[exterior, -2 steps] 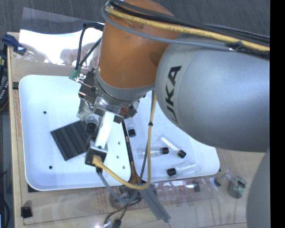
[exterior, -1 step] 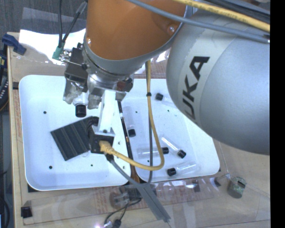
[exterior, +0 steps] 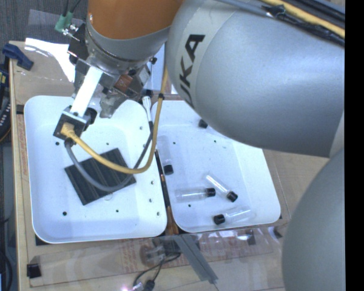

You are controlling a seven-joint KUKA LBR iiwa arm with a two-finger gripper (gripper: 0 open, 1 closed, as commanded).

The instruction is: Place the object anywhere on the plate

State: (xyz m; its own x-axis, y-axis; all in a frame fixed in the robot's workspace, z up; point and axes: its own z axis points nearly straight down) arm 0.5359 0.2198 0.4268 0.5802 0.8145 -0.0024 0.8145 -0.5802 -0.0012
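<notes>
A dark ribbed rectangular plate (exterior: 100,174) lies flat in the left bin (exterior: 48,217), turned at an angle. My gripper (exterior: 107,105) hangs over the back part of the left bin, above and behind the plate. The arm's large grey body hides most of it. Nothing shows beneath it. A yellow cable (exterior: 109,161) and a grey one loop down from the wrist across the plate. Three clear tubes with black caps lie in the right bin (exterior: 255,162): one (exterior: 196,193) near the middle, one (exterior: 221,187) beside it, one (exterior: 233,215) near the front rim.
A small black piece (exterior: 168,170) sits by the divider between the bins, and another (exterior: 202,124) lies at the back of the right bin. Tools and a blue clamp (exterior: 15,54) lie off the bench's left side.
</notes>
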